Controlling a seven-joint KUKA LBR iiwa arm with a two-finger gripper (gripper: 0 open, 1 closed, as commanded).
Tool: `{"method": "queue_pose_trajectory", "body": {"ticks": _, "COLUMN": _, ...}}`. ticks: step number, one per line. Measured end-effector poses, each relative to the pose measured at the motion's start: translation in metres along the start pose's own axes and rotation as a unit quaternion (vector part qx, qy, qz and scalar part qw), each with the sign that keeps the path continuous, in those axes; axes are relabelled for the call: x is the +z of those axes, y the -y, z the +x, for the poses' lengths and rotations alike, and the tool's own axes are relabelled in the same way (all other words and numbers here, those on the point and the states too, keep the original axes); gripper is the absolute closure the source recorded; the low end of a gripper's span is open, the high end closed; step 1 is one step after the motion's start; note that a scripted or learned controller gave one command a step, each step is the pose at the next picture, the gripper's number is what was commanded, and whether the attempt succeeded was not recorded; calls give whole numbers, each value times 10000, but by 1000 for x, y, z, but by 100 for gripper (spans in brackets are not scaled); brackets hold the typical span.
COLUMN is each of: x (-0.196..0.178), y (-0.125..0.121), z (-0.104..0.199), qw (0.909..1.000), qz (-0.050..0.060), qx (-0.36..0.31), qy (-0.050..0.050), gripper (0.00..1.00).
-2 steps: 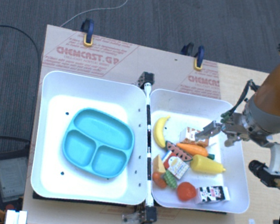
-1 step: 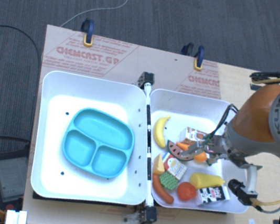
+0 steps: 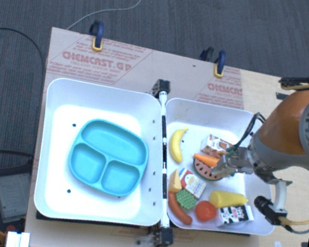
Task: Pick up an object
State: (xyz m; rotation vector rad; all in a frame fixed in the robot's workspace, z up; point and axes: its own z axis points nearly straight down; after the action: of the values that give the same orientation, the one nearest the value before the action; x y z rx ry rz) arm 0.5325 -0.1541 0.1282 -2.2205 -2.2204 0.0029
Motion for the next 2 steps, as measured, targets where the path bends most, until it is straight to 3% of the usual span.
{"method": "queue_pose_trajectory", "body": {"ticks": 1, "x": 0, "y": 0, "z": 0, "qw": 10000, "qz": 2, "qx": 2, "qy": -1, "gripper": 0}}
{"method": "queue_pose_trajectory", "body": {"ticks": 2, "x": -10, "y": 0, "z": 0, "qw": 10000, "qz": 1, "qx": 1, "qy": 3, "gripper": 100}}
